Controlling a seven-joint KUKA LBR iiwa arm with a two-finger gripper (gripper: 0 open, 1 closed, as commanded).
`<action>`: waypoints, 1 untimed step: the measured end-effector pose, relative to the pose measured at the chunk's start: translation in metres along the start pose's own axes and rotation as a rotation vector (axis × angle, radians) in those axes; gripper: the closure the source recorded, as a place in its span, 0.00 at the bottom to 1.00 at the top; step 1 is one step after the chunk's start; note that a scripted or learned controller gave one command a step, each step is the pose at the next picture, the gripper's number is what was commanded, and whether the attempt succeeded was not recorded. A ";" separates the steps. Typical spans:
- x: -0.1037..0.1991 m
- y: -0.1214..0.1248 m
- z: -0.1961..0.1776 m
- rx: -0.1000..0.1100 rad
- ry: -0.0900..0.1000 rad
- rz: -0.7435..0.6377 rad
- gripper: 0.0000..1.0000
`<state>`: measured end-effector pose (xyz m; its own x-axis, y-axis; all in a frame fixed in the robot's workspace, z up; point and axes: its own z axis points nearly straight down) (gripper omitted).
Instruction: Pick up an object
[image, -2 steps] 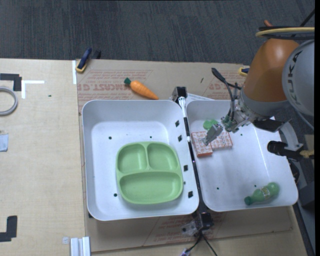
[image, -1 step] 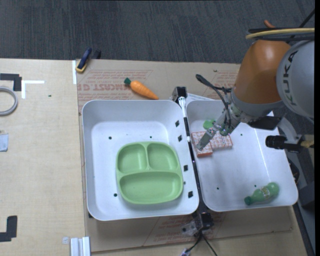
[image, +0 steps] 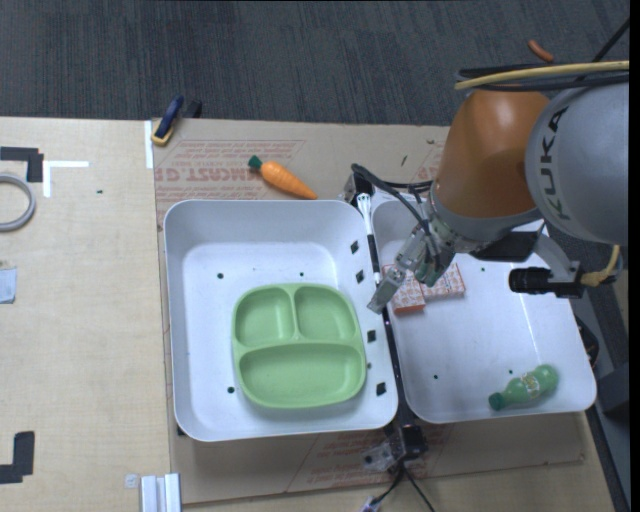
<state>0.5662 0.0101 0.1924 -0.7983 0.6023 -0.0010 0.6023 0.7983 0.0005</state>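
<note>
The jaws are hanging over a pink packet in the right bin. Whether they are gripping it is impossible to tell. A green bottle is lying nearby.

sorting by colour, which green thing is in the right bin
The green bottle, lying on its side near the right bin's front corner. The other green thing, the divided plate, sits flat in the left bin.

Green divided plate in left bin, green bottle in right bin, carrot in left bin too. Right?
Not quite. In the camera view the carrot lies on the cardboard behind the left bin, outside it. The green divided plate and the green bottle in the right bin are as stated.
</note>
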 end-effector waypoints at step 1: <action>0.018 -0.007 0.000 0.000 0.000 -0.304 0.00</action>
<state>0.5478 0.0154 0.1924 -0.9418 0.3360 -0.0015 0.3360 0.9419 0.0006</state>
